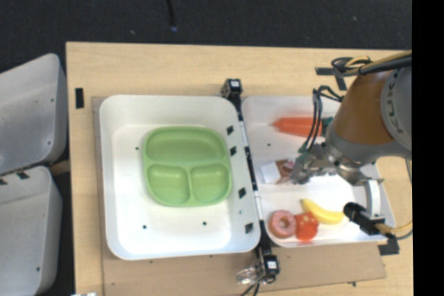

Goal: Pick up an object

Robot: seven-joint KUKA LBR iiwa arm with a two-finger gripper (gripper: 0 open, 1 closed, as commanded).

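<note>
From the camera view, the wooden bench (166, 69) bears two white bins side by side. The left bin (121, 218) holds a green divided plate (187, 166) lying flat near its centre, with bare white floor all round it, widest toward 6 and 9 o'clock. The right bin (260, 114) is the crowded one. An orange carrot (293, 125) lies at 12 o'clock near the far wall. A pink doughnut (282, 222) and a red tomato-like piece (306, 227) sit touching each other at 6 o'clock, close against the near rim. A yellow banana (323, 211) lies just beside them toward 4 o'clock. A small brown object (284, 168) rests at 9 o'clock near the divider between the bins.

The arm (371, 114) comes in from 3 o'clock and covers much of that bin's right half. Its gripper (303, 172) is low over the bin's centre, just beside the brown object; whether its fingers are parted or closed, I cannot tell. Open floor remains between the carrot and the brown object.
</note>
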